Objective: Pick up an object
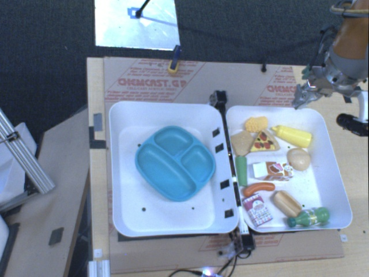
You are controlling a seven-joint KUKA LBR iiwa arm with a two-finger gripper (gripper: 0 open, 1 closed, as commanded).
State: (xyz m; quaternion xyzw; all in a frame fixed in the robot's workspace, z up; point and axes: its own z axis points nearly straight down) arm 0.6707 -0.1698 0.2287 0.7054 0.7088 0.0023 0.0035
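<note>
The right bin [331, 154] holds several toy foods: a yellow mustard bottle [294, 135], a pizza slice [264, 141], a bread wedge [241, 143], a yellow corn piece [256, 123], a beige egg-like ball [298, 158], a green cucumber [241, 170], a small carton [275, 170], a sausage [259, 188], a bread roll [286, 203], a red packet [258, 210] and a green bottle [309, 217]. My gripper [302, 96] hangs above the bin's far right corner, over the cardboard, away from every item.
The left bin [124, 126] holds a blue divided plate [174, 163]. A black clip row [226, 154] joins the two bins. A yellow-blue clamp [174, 61] sits at the cardboard's far edge. A shiny metal sheet [136, 15] lies beyond.
</note>
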